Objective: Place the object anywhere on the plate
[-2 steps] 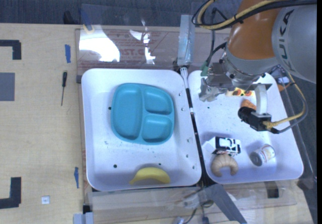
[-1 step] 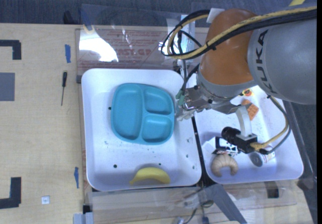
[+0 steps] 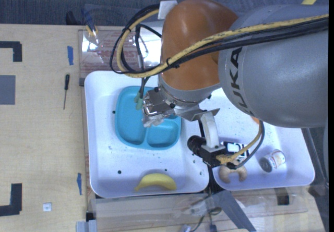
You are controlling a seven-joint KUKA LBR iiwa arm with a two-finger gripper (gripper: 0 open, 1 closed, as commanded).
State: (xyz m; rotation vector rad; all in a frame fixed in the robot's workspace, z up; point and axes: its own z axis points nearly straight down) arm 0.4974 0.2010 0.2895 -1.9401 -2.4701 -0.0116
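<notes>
Grey arm point(image 3: 282, 64), orange band point(image 3: 195, 43), yellow and black cables point(image 3: 130, 33).

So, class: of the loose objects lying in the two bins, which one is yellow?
The banana, at the near edge of the left bin; the wooden piece and small can are not yellow.

Plate point(image 3: 130, 121): blue, divided, in the left bin point(image 3: 99, 137); its left compartment lies open from above, its right part is under the gripper point(image 3: 154, 113).
Arm point(image 3: 250, 59): fills the space over the bins' upper right, blocking any approach from that side.
Cables point(image 3: 130, 43): loop above the left bin's far edge.
Left bin, near edge: a banana point(image 3: 155, 182) lies there; bare white floor separates it from the plate.
Right bin point(image 3: 292, 168): a small can point(image 3: 273, 160) and a brown wooden piece point(image 3: 232, 173) occupy the near side; open floor between them.
Bench, left point(image 3: 36, 121): flat and free, one screwdriver point(image 3: 66, 90).
</notes>
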